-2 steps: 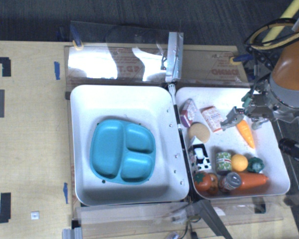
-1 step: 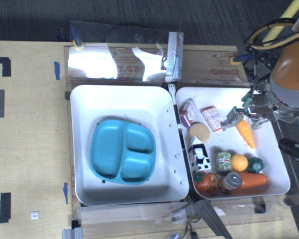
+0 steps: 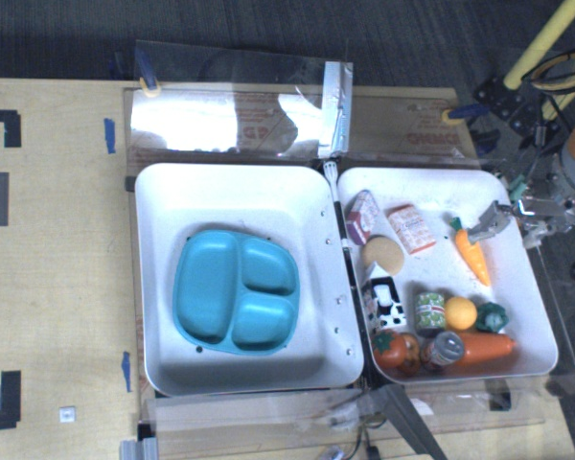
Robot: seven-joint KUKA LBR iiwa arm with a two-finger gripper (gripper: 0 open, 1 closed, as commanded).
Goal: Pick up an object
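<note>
Red-white carton [image 3: 410, 228]: label unreadable; gripper [image 3: 491, 220] near carrot [image 3: 473, 255].

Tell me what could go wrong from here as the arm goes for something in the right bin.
1. The gripper sits near the right bin's upper right rim, beside the carrot; coming down there, it may hit the wall or just nudge the carrot.
2. Along the near wall the tomato, can, yellow ball and a long orange piece are packed together, so a grasp there may catch two or slip off.
</note>
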